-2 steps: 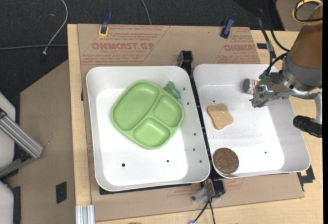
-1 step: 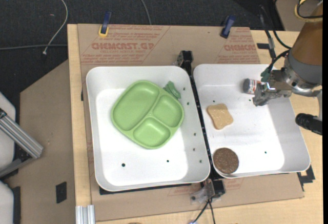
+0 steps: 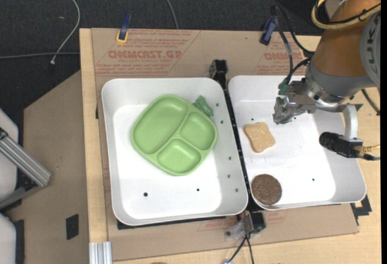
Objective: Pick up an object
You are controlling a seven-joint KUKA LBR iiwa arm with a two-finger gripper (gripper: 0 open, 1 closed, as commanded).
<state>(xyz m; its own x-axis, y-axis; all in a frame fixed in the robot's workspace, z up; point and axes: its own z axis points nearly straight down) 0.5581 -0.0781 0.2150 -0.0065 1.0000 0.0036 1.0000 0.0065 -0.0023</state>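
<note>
The tabletop [image 3: 91,136] is a brown board with red print along its far edge, and it carries two shallow white bins side by side. The left bin [image 3: 115,196] holds a green plate [image 3: 174,135] with three compartments, lying flat near the bin's middle and turned at a slant. At the plate's 1 o'clock corner, touching it, lies a small dark green scrap [image 3: 204,106].

The right bin [image 3: 338,190] has the arm [image 3: 344,45] over its 1 o'clock part, grey with an orange band, reaching in from the right. The hand [image 3: 282,113] hangs low at the bin's 11 o'clock area, pointing down toward the floor of the bin. Whether its fingers are spread or closed cannot be told, and nothing is seen in its grip.

A tan toast slice [image 3: 259,136] lies flat at 7 o'clock of the hand, near it but apart. A brown cookie [image 3: 266,189] rests at the bin's 7 o'clock corner, at 6 o'clock of the toast.
</note>
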